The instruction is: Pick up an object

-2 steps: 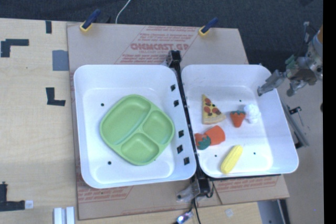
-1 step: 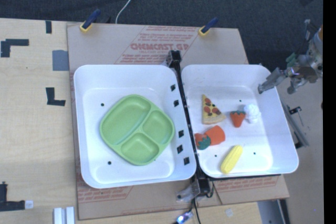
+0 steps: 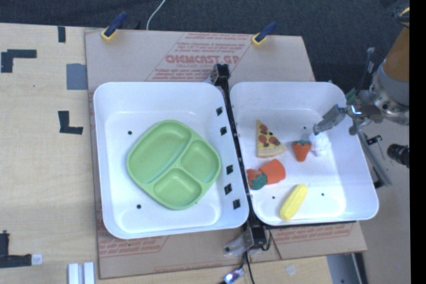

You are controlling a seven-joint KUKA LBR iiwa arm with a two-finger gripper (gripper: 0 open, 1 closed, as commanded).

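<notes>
White plastic forms the two shallow bins on the counter (image 3: 40,143), and the left bin (image 3: 110,209) is taken up by a green divided plate (image 3: 174,163). In the right bin (image 3: 346,209) the toys are gathered: a pizza slice (image 3: 269,140) at about eleven o'clock of the bin's middle, a red-orange tomato-like piece (image 3: 267,174) at about eight o'clock, a yellow corn cob (image 3: 293,201) at about six o'clock, and a small orange carrot (image 3: 301,150) close to the middle. The tool (image 3: 326,124) is seen at the bin's two o'clock side, reaching in from the right; whether it is open or closed cannot be told, and nothing is seen gripped. The carrot is judged the likeliest object, lying nearest the tool, toward seven o'clock from the tip and just beside a small white piece (image 3: 320,145). Its long axis appears to run roughly twelve to six o'clock, green top up, tip down. A short descent toward seven o'clock would be called for.
</notes>
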